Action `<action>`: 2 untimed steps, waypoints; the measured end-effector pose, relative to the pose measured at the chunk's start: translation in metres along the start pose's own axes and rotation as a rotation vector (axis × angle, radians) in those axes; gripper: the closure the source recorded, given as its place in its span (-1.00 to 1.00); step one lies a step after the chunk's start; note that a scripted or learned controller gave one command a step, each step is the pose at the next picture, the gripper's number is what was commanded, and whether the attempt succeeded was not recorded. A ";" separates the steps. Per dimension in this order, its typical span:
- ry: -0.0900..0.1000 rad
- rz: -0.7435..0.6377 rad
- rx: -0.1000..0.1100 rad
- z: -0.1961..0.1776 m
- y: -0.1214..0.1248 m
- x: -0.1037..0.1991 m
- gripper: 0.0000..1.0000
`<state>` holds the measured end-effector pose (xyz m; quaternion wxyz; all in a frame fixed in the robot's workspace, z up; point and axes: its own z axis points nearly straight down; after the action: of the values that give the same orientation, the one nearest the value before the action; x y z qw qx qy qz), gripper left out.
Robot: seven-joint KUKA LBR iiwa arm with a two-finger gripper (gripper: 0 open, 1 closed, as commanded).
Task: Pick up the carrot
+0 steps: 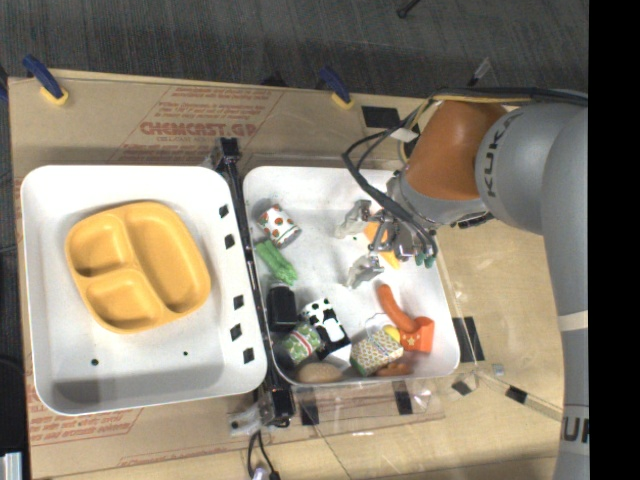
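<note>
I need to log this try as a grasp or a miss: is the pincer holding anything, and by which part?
Nothing is held. The pincer is open above the bin floor, and the carrot lies apart from it, nearer the bin's front.

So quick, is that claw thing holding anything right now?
Gripper: jaws open, nothing between them, hovering over the right bin, up and left of the carrot.

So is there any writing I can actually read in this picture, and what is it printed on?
"CHEMCAST GP", red print on the brown paper covering the bench, seen upside down.
"KUKA", partly visible on the grey arm beside its orange band.
The smaller red lines around the brand name are too blurred to read.
The labels on the small packages in the right bin are too small to read.
</note>
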<state>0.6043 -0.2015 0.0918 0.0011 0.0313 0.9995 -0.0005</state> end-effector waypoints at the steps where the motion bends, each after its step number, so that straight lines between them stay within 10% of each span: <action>1: -0.005 -0.010 0.002 -0.012 0.003 -0.003 1.00; 2: -0.010 -0.018 0.003 -0.024 0.004 -0.005 1.00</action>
<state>0.6094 -0.1973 0.1156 0.0061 0.0222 0.9997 -0.0022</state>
